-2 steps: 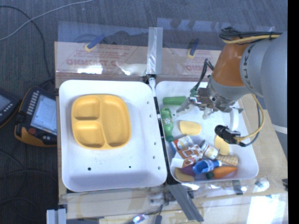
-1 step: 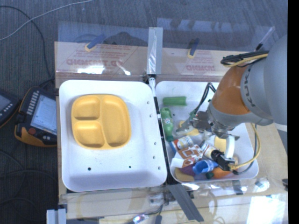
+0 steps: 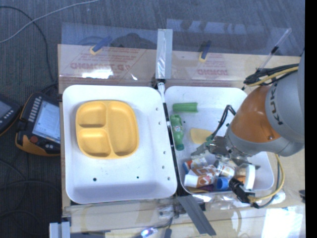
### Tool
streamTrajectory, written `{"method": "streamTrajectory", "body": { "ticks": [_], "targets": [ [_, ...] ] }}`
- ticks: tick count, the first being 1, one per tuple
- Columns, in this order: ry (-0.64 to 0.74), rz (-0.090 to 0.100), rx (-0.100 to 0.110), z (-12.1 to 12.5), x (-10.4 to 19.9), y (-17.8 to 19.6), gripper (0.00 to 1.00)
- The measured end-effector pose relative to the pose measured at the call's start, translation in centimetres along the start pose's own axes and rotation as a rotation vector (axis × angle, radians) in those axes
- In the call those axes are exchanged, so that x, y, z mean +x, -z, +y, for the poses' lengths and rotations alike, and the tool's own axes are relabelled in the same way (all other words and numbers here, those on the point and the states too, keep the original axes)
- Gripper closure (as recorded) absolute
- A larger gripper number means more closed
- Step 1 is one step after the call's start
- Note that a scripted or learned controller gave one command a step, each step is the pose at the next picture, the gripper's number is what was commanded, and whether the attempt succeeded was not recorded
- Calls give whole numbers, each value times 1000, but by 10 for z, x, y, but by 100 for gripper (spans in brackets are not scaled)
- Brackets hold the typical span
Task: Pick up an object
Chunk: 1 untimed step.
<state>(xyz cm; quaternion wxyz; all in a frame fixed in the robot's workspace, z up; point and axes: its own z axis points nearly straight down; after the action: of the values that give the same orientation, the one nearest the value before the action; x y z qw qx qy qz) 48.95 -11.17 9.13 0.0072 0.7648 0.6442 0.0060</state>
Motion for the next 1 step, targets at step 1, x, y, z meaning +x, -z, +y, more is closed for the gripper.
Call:
{"method": "streamTrajectory", "body": {
  "ticks": [1],
  "targets": [
    [107, -5, -3, -1, 4, 0, 0]
  ]
}}
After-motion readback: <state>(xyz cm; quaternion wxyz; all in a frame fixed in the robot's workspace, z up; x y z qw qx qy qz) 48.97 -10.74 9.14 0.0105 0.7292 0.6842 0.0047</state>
